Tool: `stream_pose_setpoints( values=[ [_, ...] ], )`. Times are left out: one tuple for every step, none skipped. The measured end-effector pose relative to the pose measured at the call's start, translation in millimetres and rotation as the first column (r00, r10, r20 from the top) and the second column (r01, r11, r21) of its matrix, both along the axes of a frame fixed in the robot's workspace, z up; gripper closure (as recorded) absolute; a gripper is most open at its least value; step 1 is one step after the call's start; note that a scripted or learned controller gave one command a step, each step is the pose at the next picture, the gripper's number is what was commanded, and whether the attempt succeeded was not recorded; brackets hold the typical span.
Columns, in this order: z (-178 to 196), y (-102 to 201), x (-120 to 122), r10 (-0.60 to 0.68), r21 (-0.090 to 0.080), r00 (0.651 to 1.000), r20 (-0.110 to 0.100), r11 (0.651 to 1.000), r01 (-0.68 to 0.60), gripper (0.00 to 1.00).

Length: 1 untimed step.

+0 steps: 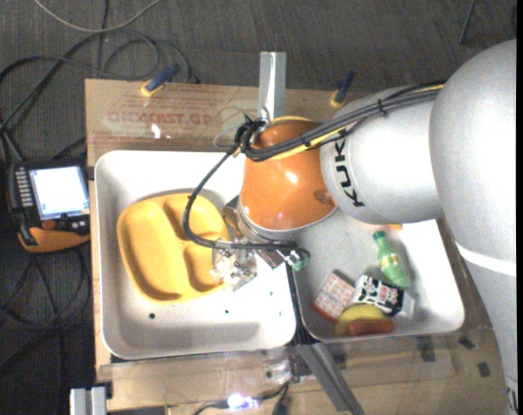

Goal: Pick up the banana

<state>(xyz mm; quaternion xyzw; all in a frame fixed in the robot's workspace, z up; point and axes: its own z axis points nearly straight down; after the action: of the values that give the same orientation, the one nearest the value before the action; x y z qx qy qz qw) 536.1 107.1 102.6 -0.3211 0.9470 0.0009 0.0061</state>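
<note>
The banana (357, 315) lies at the front of the right bin (434, 314), a yellow curved piece partly tucked under a black-and-white carton (382, 296). My gripper (234, 269) hangs over the left bin (200, 327), at the right edge of a yellow divided tray (157, 249). It is well to the left of the banana and apart from it. The orange wrist band and the grey arm hide the back of both bins.
In the right bin a green bottle (391, 260) lies near the arm and a red-and-white box (334, 294) sits left of the carton. A reddish item (375, 327) touches the banana's front side. A cable loops from the wrist over the yellow tray.
</note>
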Motion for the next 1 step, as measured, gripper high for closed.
stream_pose_setpoints(
  values=[
    [77.7,-8.3,-41.6,-0.437,-0.008,0.9,-0.015,0.9,0.437,1.0]
  ],
)
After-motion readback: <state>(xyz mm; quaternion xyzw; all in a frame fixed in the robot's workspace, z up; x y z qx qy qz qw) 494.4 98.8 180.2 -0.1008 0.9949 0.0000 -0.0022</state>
